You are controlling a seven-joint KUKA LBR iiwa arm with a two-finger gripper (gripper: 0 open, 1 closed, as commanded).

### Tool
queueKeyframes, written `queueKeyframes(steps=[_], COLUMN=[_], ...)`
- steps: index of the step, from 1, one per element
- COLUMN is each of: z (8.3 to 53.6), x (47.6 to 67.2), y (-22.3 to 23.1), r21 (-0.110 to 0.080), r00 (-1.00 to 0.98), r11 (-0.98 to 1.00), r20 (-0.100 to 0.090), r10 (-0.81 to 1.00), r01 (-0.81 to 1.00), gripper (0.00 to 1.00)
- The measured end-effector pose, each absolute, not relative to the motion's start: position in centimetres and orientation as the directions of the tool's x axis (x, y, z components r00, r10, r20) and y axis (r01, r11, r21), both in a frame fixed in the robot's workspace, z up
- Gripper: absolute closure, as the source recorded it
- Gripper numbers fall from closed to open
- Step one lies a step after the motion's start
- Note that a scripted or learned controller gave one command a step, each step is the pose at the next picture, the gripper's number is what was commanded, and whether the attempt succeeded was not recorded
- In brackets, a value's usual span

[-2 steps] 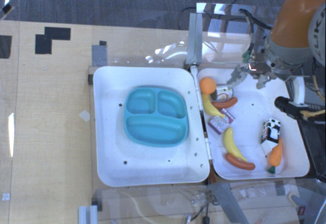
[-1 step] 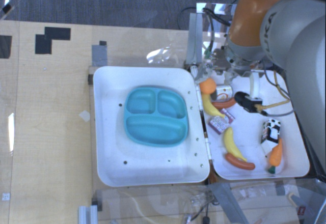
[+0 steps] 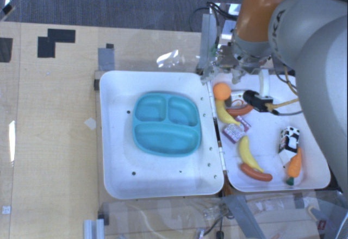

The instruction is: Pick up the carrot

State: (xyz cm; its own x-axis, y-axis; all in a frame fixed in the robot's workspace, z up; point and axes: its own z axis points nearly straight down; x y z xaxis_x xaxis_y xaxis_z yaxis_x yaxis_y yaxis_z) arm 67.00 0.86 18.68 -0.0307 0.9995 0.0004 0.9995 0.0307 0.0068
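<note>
- Carrot (image 3: 294,164): on the floor of the right bin (image 3: 269,143), near-right corner, lying free. Orange body runs front to back, green end toward the front rim.
- Black-and-white toy (image 3: 290,138): just behind the carrot, close to its tip. Too small to tell what it is.
- Front sausage (image 3: 255,173): left of the carrot, along the front of the same bin, clearly apart from it.
- Front banana (image 3: 246,151): just behind that sausage, its lower end touching or overlapping it.
- Purple box (image 3: 235,132): mid-left of the bin, between the two bananas.
- Back banana (image 3: 222,113): along the left wall. Back sausage (image 3: 239,108) sits against its right side.
- Orange (image 3: 221,91): at the far end of the back banana, near the bin's far-left corner.
- Gripper (image 3: 235,69): over the far-left corner of the right bin, just behind the orange, well apart from the carrot. Apart or together: cannot tell from this angle.
- Arm (image 3: 310,31): grey with an orange band, enters from the right and covers the bin's far-right part.
- Left bin (image 3: 117,140): edge to edge with the right bin. Blue plate (image 3: 166,124) with three compartments sits in its middle.
- Worktop (image 3: 49,124): pale wood, with black patches (image 3: 54,41) at far left.
</note>
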Motion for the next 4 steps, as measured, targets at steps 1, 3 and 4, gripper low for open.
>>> queueKeyframes(steps=[1,3,4], z=[18.7,10.3,8.9], x=[67.0,67.1,67.1], y=[0.9,-8.6,-8.7], r21=[0.007,0.008,0.003], r00=[-0.031,0.023,0.306], r11=[0.031,-0.023,-0.306], r20=[0.000,0.000,0.003], r10=[1.000,1.000,0.952], r01=[1.000,1.000,0.952], gripper=[0.00,0.00,0.00])
